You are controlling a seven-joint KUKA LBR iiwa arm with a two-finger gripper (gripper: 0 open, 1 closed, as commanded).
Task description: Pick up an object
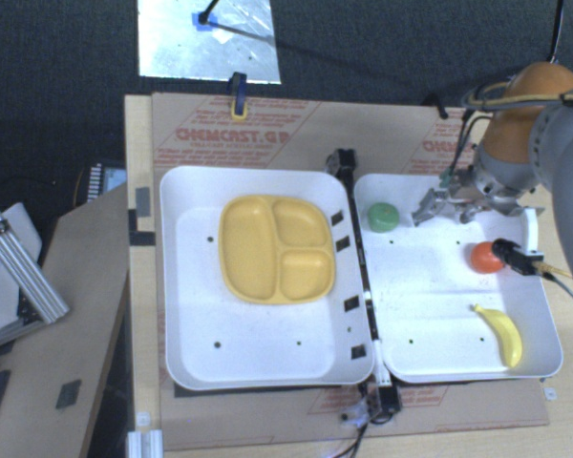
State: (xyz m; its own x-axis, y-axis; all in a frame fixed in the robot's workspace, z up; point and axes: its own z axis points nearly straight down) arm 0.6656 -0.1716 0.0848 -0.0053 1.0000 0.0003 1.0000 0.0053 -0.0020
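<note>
In the right bin (430,351) lie a green round object (383,217) at the back left, an orange-red ball (484,257) towards the right, and a yellow banana (501,333) near the front right corner. My gripper (445,214) hangs over the back of this bin, between the green object and the ball, touching neither. Its fingers (424,210) are spread open with nothing between them.
The left bin (191,342) holds a yellow divided plate (275,248) in its middle. A black hinge strip (355,256) runs between the two bins. Bare white floor lies in the middle and front left of the right bin.
</note>
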